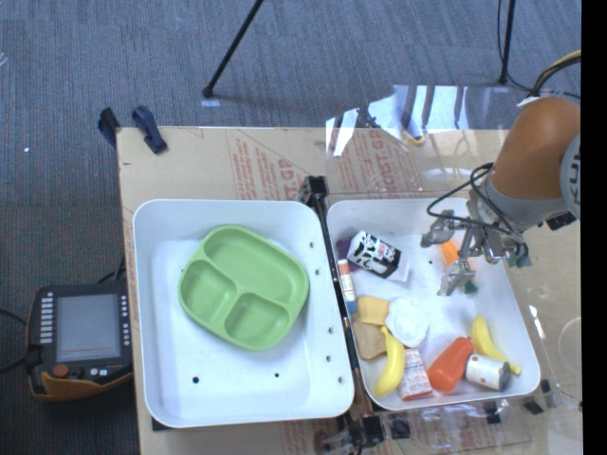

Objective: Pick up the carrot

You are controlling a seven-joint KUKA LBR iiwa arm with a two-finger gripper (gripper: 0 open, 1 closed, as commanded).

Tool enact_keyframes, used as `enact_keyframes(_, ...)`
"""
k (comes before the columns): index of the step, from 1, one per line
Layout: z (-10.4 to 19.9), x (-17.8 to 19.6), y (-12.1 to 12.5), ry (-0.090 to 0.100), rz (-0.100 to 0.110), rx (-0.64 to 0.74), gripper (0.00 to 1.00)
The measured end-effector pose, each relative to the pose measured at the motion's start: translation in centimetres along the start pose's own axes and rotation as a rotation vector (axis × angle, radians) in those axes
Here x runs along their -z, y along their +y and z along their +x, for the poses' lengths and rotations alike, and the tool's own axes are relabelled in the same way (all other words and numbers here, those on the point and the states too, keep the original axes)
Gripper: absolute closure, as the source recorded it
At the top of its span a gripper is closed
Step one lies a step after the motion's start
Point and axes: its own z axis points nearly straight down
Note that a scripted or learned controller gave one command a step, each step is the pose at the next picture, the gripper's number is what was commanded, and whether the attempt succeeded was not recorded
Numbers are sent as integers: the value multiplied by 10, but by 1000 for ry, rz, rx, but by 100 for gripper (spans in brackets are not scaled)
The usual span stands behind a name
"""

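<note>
The claw [465, 259] hangs over the upper half of the right bin [524, 322], at about two o'clock from that bin's centre, its metal fingers pointing down. An orange piece shows between the fingers: the carrot [462, 247] sits there, gripped in the claw and off the bin floor.

Toward six o'clock from the claw lie a white round lid [409, 321], a yellow cheese slice [373, 310] and a bread slice [368, 341]. At the bin's six o'clock edge lie a banana [391, 368], a small carton [414, 373], an orange bottle [450, 364] and a second banana [488, 337]. A black-and-white cow-pattern carton [373, 253] lies at nine o'clock from the claw.

The left bin [163, 349] on the counter [228, 164] holds a green divided plate [244, 286].
</note>
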Motion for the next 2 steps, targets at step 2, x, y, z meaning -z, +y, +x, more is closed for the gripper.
enact_keyframes(2,58,-23,1,-10,5,198,100)
